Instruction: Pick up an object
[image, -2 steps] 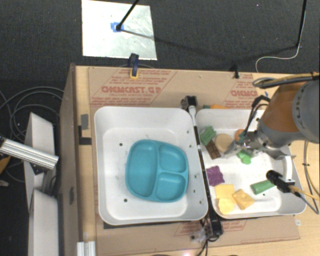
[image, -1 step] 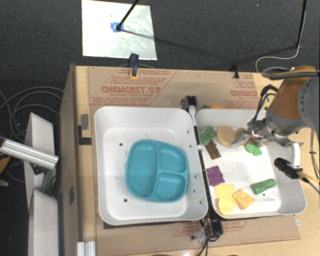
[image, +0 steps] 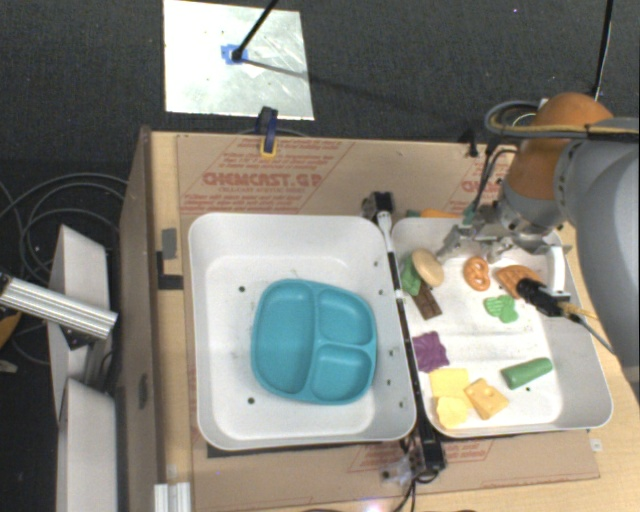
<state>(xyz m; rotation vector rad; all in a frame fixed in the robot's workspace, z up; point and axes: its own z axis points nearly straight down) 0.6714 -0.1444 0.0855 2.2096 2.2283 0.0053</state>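
Risk of grabbing nothing: gripper (image: 487, 237) at two o'clock above crowded toy food, finger state possibly unreadable, pretzel (image: 477, 273) just beside.

Even overhead light, slightly soft

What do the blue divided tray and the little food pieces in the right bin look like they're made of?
The blue divided tray looks like moulded plastic, matte: uniform teal colour, rounded compartment walls, soft highlights. The food pieces, such as the green cucumber, purple grapes and yellow cheese wedge, look like toy plastic or rubber: flat saturated colours, smooth simplified shapes. Which of the two cannot be told.
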